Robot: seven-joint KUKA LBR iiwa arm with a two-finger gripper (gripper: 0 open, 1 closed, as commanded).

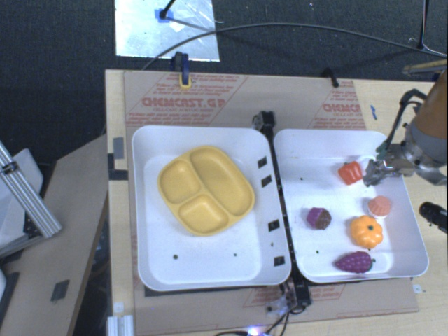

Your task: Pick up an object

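- Your gripper (371, 171) sits at the 3 o'clock side of the right bin (308, 152), right against the red-orange toy (350, 173). The toy is just off the fingertips at their 9 o'clock, not between them. You cannot tell from this view whether the claw is released or clenched; it holds nothing that shows.
- Risk one: a close from this spot looks likely to clip the red-orange toy's edge and nudge it toward 9 o'clock instead of seating it.
- Risk two: the pink shell toy (379, 206) lies close at 6 o'clock of the gripper, with the orange pumpkin (366, 231) just beyond; a low drift that way could knock either one.
- Risk three: the bin's wall is near the wrist, so a low sweep toward 3 o'clock may catch it.
- The brown-purple toy (319, 218) and the purple grapes (354, 262) lie well apart from the gripper.
- Surface: smooth white bin floors, likely slippery. The left bin (150, 187) carries a yellow divided plate (206, 189).
- Room: pale wooden bench (119, 103) on dark carpet (56, 47); a shiny sheet (165, 19) lies at 12 o'clock.
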